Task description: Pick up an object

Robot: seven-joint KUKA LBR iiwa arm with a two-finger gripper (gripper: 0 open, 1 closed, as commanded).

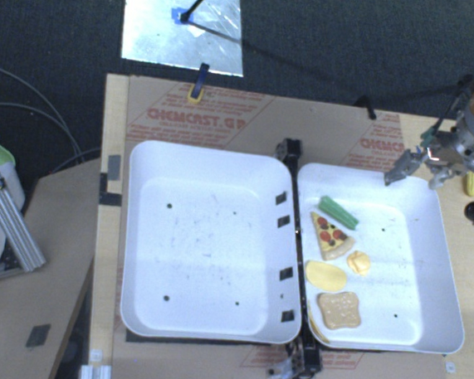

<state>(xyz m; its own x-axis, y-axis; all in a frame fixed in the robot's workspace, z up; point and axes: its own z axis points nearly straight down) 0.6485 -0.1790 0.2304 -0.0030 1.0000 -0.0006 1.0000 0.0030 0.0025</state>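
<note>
Pincer (416, 168): fingers spread apart, grasping nothing, positioned over the far right corner of the right bin (440, 246). Five items lie along that bin's left edge, far to near: green piece (337, 212), pizza slice (330, 234), small yellow piece (358, 262), yellow oval (326, 276), toast slice (339, 310) at the near left corner.
</note>
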